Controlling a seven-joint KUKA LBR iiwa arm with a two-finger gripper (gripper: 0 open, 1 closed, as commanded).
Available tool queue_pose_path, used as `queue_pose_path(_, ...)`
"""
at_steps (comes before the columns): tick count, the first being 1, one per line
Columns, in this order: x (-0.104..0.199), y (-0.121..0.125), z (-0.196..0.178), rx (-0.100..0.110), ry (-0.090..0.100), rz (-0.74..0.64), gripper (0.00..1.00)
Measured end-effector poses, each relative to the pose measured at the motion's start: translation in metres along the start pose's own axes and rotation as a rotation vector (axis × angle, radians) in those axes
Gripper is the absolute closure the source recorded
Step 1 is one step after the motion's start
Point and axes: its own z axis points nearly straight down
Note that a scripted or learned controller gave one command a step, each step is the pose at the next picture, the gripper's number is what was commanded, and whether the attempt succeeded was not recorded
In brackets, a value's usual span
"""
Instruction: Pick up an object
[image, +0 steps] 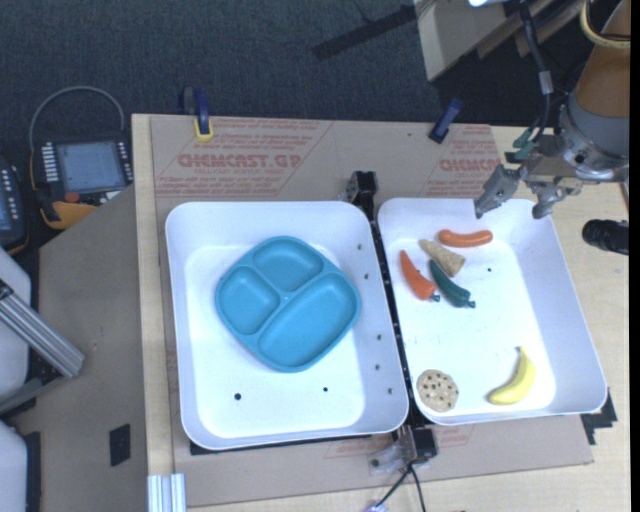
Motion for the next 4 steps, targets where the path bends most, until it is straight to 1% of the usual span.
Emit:
queue_pose_path(1,0.0,0.002,-0.008,-0.013,-0.002,-0.002,0.0)
queue_pose_path(2,-0.007,-0.002,0.039,-0.008,-0.001,-0.001,0.0)
queue_pose_path(3,-0.009,-0.004,0.082,-0.008,-0.001,-0.001,0.0)
queue_pose_path(4,-0.002,-0.004,0.128,-0.008,-0.001,-0.002,0.0)
